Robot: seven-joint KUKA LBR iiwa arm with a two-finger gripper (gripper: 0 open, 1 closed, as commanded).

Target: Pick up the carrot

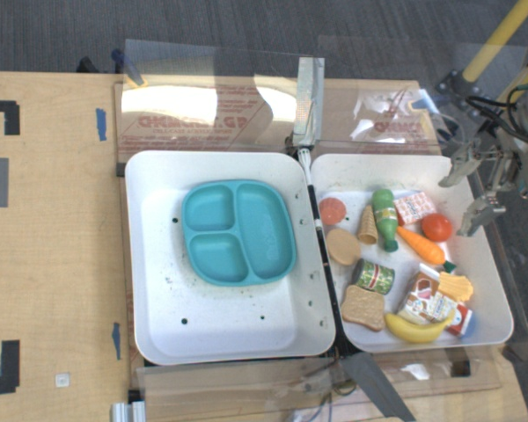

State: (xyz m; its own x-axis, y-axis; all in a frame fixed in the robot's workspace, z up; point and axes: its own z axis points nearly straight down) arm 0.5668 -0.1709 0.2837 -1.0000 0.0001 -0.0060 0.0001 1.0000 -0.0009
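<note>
Two shallow white bins side by side on bench: left bin (158, 323), right bin (497, 310). In left bin, teal divided plate (239, 232), three compartments, lying flat just above bin centre. In right bin, a clutter of toy food. Carrot (421, 245), orange, lying flat and slanted at about the bin's centre-right, thin end toward 10 o'clock, green tip toward 4 o'clock. At carrot's 1 o'clock, touching or nearly so, red tomato (436, 227). At carrot's 9 o'clock, green bottle (385, 217), lying close beside an ice-cream cone (368, 225). At 12 o'clock from carrot, small red-and-white carton (414, 207). At carrot's 7 o'clock, green-labelled can (373, 278); below that, slice of bread (363, 307). At 6 o'clock, printed box (429, 306) with yellow banana (416, 328) along its lower edge. At 5 o'clock, yellow wedge of cheese (456, 287). Toward bin's left wall, red disc (333, 209) and tan oval piece (342, 247). Gripper (480, 185) at carrot's 2 o'clock, over right bin's right rim, well apart from carrot; fingers (474, 218) spread, released, grasping nothing.
</note>
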